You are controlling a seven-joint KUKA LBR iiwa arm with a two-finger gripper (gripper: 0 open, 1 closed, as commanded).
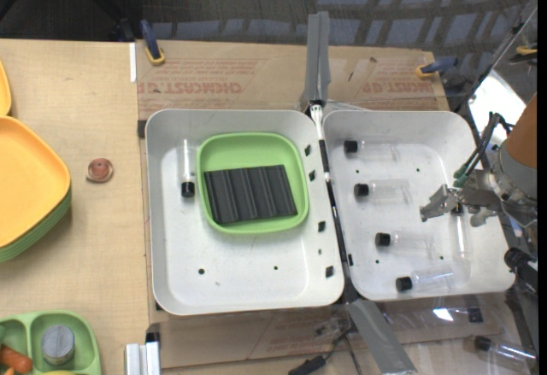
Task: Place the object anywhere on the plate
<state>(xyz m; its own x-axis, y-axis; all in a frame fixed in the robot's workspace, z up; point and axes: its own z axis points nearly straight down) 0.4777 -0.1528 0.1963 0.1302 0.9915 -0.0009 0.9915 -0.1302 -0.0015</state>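
Jaws (438, 204) over right bin (402, 130), among clear vials (385, 190); plate (252, 182) well apart.

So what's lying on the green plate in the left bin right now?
A dark ribbed rectangular pad lies flat on the green plate, covering most of its floor, which is hidden beneath it. A clear tube with a black cap lies beside the plate, on the bin floor.

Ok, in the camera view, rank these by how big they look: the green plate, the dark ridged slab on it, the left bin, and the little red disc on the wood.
1. Left bin
2. Green plate
3. Slab
4. Red disc
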